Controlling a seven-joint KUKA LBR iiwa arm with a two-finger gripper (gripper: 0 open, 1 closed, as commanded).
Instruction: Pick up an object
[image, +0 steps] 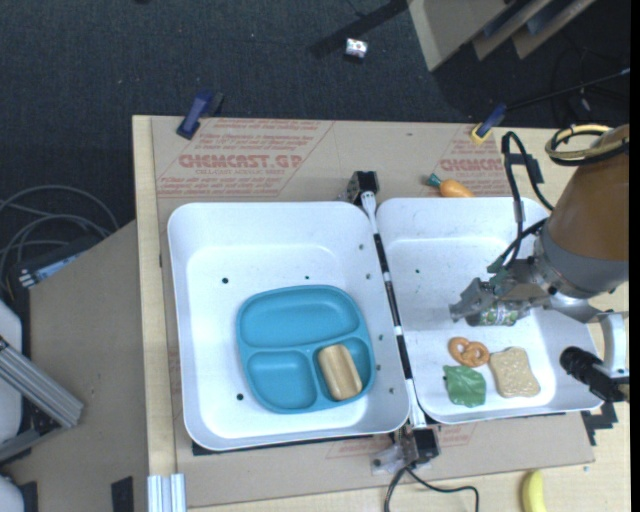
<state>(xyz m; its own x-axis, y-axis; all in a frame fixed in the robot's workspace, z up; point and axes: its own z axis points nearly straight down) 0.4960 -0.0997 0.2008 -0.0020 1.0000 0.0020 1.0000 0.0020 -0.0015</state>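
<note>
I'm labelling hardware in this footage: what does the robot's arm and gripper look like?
The arm is bulky and rounded, with a wide orange band above a grey wrist section. Black cables loop along it. The gripper is small, dark grey metal.

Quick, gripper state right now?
Gripper: cannot tell; low in the right white bin, just above the brown pretzel.

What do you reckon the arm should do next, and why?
Probably drop a little lower: the gripper sits low in the right bin just above the pretzel, with the green piece and the bread slice beside it, none held.
</note>
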